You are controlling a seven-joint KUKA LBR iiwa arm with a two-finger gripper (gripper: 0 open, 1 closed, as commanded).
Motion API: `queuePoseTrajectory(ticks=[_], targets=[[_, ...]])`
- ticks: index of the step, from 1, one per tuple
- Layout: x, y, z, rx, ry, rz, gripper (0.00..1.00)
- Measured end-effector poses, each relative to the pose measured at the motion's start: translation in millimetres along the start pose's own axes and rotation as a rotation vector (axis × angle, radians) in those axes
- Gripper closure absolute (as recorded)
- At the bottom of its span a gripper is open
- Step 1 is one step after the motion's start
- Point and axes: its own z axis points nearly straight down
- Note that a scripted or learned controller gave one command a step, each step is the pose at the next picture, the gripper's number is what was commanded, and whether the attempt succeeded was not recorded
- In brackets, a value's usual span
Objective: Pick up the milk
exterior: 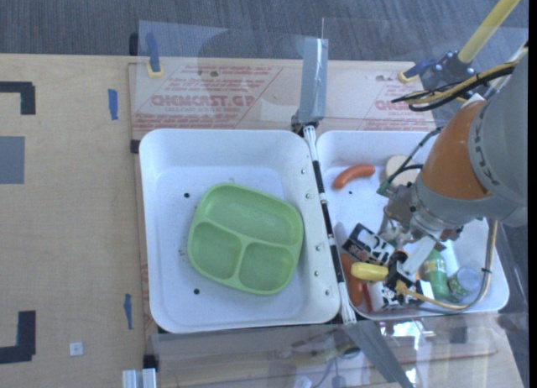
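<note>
Gripper [409, 248] low in right bin, milk [369, 245] just beside

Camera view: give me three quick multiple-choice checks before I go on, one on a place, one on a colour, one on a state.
1. Where does the divided plate lie?
A. In the left bin
B. In the right bin
C. On the bare bench

2. What colour is that plate?
A. Orange
B. Blue
C. Green

3. Where is the hand right now?
A. Over the left bin
B. Low among the clutter in the right bin
C. Off the bench, over the floor

Key: 1 A, the plate rests inside the left bin. 2 C, it is light green all over. 3 B, the hand sits beside the yellow banana in the right bin.
</note>
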Motion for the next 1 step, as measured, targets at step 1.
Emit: queuePoseTrajectory(ticks=[1], targets=[[-24.2,42.3,10.3,0.006,0.0,0.132,1.0]])
